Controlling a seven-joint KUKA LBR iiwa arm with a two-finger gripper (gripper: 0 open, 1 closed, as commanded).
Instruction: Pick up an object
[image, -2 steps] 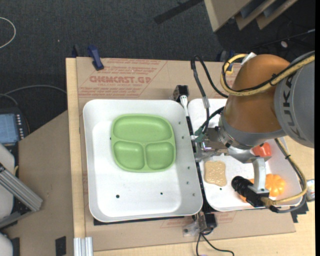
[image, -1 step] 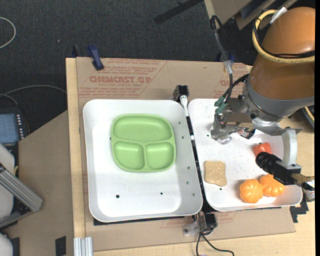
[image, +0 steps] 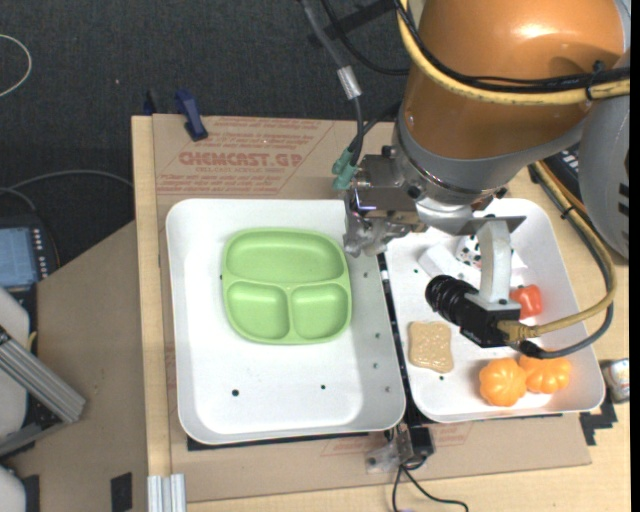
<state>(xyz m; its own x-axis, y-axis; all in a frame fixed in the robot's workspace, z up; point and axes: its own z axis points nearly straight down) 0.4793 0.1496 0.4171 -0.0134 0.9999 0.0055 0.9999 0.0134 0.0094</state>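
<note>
Brown board printed with red lettering (image: 240, 155) lies on dark cloth and carries two shallow white bins side by side, with a blue clip (image: 190, 115) at its far left corner. A green divided plate (image: 287, 284) sits in the left bin (image: 180, 300), toward the far edge, its three compartments facing up. The arm's grey and orange body hangs over the far edge of the right bin (image: 565, 255). The gripper (image: 368, 225) sits low at the far end of the seam between the two bins, just beside the plate's far right corner. Whether it is released or clenched cannot be told from this view.

The loose things lie in the right bin. A slice of toast (image: 432, 346) rests flat near its left edge. Two orange pumpkins (image: 503, 382) touch each other at the near right corner. A small red piece (image: 527, 298) lies toward the right edge, and a white spotted piece (image: 466, 253) lies near the middle, partly under the arm.
</note>
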